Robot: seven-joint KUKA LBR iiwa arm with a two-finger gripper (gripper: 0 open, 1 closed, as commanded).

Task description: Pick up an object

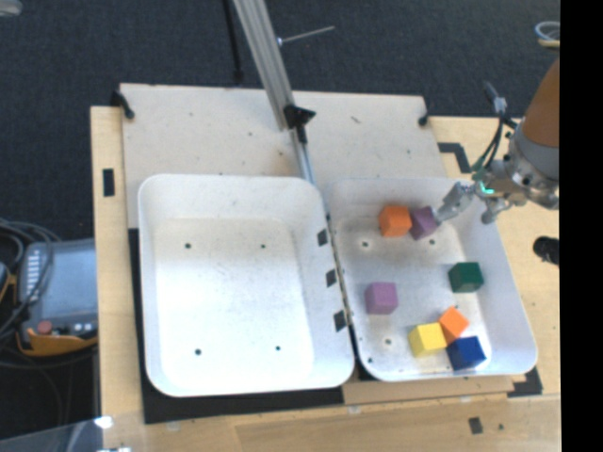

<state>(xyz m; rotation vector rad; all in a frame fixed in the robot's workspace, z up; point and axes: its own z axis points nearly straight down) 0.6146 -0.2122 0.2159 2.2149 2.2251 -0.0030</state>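
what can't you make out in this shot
- Gripper: small and blurred in the camera view, so whether it touches the purple block is unclear.
- Arm: cut off by the right edge.
- Blue block: partly hidden by the orange block beside it.

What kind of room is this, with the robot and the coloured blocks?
Probably a robot testing lab. A grey arm with a gripper reaches over two white bins on a wooden bench, small coloured blocks lie in the right bin, and a metal camera pole rises behind.
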